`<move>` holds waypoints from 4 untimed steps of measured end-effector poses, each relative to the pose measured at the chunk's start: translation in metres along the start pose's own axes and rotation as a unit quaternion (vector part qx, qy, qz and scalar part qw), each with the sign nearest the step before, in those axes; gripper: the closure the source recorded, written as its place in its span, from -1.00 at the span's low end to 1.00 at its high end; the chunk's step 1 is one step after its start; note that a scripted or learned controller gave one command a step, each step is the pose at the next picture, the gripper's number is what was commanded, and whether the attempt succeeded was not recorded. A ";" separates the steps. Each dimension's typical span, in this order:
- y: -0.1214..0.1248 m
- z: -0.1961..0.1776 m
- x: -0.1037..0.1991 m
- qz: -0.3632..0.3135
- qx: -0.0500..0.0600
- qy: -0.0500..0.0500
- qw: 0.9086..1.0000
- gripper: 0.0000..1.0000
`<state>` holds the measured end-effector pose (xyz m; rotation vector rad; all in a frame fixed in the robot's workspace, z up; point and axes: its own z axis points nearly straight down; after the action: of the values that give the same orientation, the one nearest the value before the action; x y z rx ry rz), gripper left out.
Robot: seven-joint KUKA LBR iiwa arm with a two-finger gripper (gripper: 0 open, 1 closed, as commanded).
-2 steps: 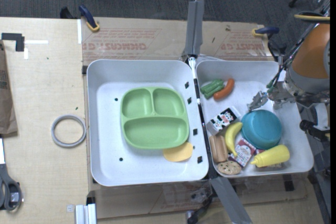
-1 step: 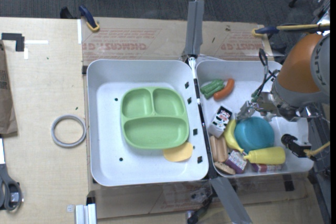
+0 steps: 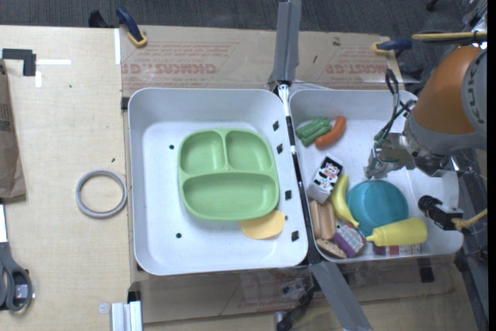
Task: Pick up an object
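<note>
In the right bin, my gripper hangs just above the far rim of a blue bowl, with nothing visibly held. A banana lies against the bowl's left side. A yellow squeeze bottle lies in front of the bowl. A small black-and-white carton stands left of the gripper. An orange carrot and a green vegetable lie at the far left of this bin. The arm's orange band sits above the wrist at the right.
The left bin holds a green divided plate and a flat yellow piece. Brown and purple food items crowd the right bin's front left corner. A grey ring lies on the bench at the left.
</note>
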<state>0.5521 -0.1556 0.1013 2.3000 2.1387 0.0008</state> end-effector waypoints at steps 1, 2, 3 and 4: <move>0.000 0.000 0.000 0.000 0.000 0.000 1.000 -1.00; -0.056 0.003 0.044 0.032 -0.012 -0.003 0.999 -1.00; -0.053 -0.006 0.044 0.033 -0.016 -0.003 0.999 1.00; -0.014 -0.090 0.082 0.094 0.002 -0.001 0.996 1.00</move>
<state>0.5435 -0.0726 0.1910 2.4927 1.9130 -0.0050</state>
